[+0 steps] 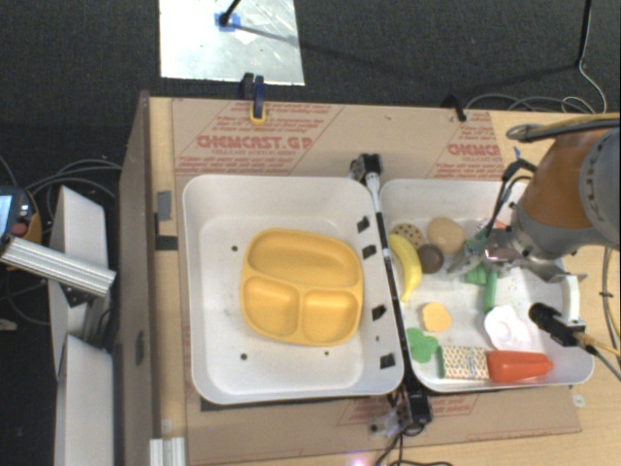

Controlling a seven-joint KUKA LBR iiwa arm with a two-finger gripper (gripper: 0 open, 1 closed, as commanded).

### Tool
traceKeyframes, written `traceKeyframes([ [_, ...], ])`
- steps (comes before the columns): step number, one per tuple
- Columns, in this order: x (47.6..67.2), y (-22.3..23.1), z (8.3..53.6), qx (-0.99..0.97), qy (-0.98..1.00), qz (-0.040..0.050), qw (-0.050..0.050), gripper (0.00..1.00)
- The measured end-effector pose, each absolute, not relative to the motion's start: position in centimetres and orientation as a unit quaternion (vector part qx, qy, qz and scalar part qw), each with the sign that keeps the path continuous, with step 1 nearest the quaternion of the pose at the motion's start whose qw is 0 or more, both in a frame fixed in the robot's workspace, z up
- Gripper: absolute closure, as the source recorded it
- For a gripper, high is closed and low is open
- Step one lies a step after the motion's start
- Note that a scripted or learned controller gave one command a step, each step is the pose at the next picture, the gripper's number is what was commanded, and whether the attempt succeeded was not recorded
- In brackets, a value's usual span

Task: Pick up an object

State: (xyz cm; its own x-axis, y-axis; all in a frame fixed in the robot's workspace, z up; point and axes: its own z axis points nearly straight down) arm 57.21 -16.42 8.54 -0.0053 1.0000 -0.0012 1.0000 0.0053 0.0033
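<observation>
The right bin [456,194] holds several toy foods: a banana [406,264], a cookie [408,233], a tan potato-like piece [445,233], a dark brown ball [430,257], a green piece [481,282], a yellow disc [436,316], a green leafy piece [421,345], a patterned box [464,362], a carrot [518,364] and a white piece [507,327]. My gripper [485,257] is low in this bin, right above the green piece, with the arm's wrist over it. The wrist hides the fingers' state.
The left bin [209,260] holds a yellow divided plate [299,285]. A black hinged divider [378,260] runs between the bins. The arm's orange band [568,173] hangs over the right bin's far right corner. Cardboard lines the bench behind the bins.
</observation>
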Motion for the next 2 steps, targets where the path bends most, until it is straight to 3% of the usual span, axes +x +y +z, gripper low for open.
traceKeyframes([
  [1, 56.0, -19.7, 8.5, 0.707, 0.707, -0.0002, 0.001, 0.00],
  [2, 53.6, -18.5, 8.4, 0.707, 0.707, -0.0002, 0.000, 0.00],
])
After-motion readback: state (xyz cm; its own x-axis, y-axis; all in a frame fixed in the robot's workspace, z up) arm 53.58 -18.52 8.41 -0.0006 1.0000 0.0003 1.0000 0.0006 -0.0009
